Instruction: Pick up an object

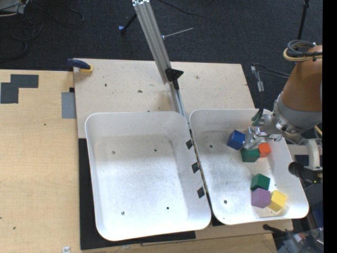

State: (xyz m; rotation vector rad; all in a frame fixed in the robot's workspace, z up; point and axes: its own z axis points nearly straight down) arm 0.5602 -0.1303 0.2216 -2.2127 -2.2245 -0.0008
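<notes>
Two white bins sit side by side; the right bin [221,204] holds every block. Near its far edge, the gripper [256,139] hangs over a green block [250,155], between blue [236,139] and orange [265,149] ones, presumably lining up a grasp; the claw's state is unclear.

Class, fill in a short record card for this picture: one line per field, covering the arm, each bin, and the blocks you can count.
arm: gripper low over the right bin, reaching in from the right
right bin: six blocks
near gripper: blue block, dark green block, orange block
front corner: green block, purple block, yellow block
left bin: white, beside the right bin
</notes>
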